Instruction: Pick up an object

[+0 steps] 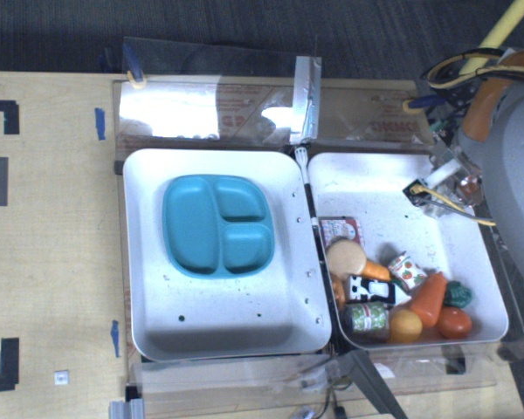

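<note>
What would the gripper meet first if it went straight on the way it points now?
Probably the bare floor of the right shallow white bin, since the gripper hangs over its far corner, apart from the toy food pile. Depth is unclear.

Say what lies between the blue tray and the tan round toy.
In the camera view, bare floor of the left bin, then the bins' adjoining rims.

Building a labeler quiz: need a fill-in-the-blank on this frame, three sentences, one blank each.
The blue plate lies on the view's ___ side.
The plate has ___ compartments.
The orange carrot lies beside a ___ tomato.
Missing words: left; three; red.
</note>
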`<state>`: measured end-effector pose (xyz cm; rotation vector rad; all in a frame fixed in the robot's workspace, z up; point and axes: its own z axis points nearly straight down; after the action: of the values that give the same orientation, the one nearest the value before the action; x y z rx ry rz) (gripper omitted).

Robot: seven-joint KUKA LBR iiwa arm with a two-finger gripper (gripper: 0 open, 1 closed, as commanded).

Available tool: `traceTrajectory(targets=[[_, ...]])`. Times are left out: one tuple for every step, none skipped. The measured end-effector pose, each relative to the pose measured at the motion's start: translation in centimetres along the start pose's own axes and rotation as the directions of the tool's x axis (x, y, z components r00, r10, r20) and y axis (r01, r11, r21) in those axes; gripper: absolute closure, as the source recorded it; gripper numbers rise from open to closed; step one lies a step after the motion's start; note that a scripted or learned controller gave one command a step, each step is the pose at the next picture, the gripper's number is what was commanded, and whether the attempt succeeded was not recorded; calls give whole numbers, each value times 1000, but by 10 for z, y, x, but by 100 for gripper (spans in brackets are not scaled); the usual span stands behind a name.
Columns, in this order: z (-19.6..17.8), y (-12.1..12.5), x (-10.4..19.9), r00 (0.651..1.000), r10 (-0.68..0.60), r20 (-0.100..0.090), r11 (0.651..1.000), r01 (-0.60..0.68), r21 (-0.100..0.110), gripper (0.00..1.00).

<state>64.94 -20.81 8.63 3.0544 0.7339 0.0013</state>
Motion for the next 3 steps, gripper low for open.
traceTrajectory(targets=[[-2,-7,-28,969,249,-9,969,-249,9,100],[-5,-10,-23,969,245,-20,969,-245,10,0],[-12,-10,-29,970,244,1,970,-244,12,100]])
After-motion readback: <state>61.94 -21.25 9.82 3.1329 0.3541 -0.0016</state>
